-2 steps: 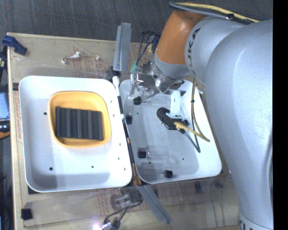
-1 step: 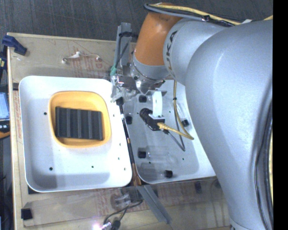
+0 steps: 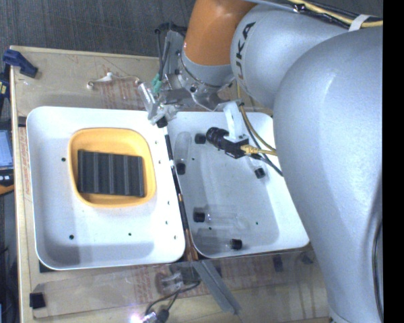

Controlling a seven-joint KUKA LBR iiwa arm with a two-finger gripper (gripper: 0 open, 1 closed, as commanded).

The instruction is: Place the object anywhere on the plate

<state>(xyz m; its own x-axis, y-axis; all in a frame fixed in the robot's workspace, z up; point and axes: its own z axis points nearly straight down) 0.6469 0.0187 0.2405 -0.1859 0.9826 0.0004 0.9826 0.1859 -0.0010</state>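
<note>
A yellow square plate (image 3: 110,136) with rounded corners lies in the left white bin (image 3: 47,241). A dark grey ribbed rectangular object (image 3: 112,173) rests flat on the plate, covering most of its middle. My gripper (image 3: 156,112) hangs over the far end of the seam between the two bins, just beyond the plate's far right corner and apart from the object. Nothing shows in the gripper.
The right white bin (image 3: 283,227) lies under the arm, with a few small dark spots on its floor. The big grey arm (image 3: 323,113) covers the right side. Clamps and cables sit on the wooden bench (image 3: 121,288) around the bins.
</note>
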